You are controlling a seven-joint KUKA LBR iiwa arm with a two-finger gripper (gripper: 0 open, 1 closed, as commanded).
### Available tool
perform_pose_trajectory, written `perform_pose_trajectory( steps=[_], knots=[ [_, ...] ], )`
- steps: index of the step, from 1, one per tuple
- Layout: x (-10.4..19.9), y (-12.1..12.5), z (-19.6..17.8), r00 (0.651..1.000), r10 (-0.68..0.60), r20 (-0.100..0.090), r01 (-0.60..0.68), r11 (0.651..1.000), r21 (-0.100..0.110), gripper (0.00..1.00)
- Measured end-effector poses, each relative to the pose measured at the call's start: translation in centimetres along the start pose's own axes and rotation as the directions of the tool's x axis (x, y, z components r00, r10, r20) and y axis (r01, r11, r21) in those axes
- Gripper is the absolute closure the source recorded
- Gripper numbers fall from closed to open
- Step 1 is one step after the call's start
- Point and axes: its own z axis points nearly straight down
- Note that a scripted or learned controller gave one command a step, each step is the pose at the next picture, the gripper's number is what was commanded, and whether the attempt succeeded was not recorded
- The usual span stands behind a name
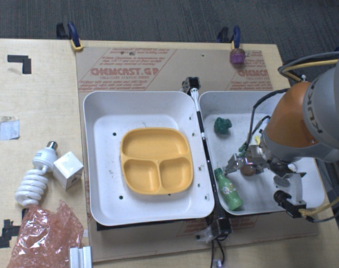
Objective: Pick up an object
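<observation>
Camera view: on the desk (41, 99), one bulb (34, 177), one cube (68, 169) and one plastic wrap (44, 236) are seen. Left bin (97, 110): one yellow tray (156, 161). Right bin (236, 96): one green bottle (227, 190), judged light, stiff and slippery, best taken across its middle; one green lump (222, 125). Claw (245, 165) state cannot be told.

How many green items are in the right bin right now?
2: a dark green lump near the far left corner, and a green bottle along the left wall. The arm may hide more.
</observation>
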Motion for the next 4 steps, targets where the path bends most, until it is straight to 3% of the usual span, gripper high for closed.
perform_pose_trajectory(
  steps=[1, 2, 3, 4],
  knots=[
    [0.0, 0.1, -1.0, 1.0, 0.0, 0.001, 0.0, 1.0, -0.002, 1.0],
    [-0.1, 0.1, -1.0, 1.0, 0.001, 0.001, -0.001, 1.0, -0.002, 0.0],
    [0.2, 6.4, 0.0, 1.0, -0.003, 0.001, 0.003, 1.0, -0.001, 0.0],
    [0.1, 6.4, -1.0, 1.0, -0.005, 0.002, 0.005, 1.0, -0.002, 1.0]
  ],
)
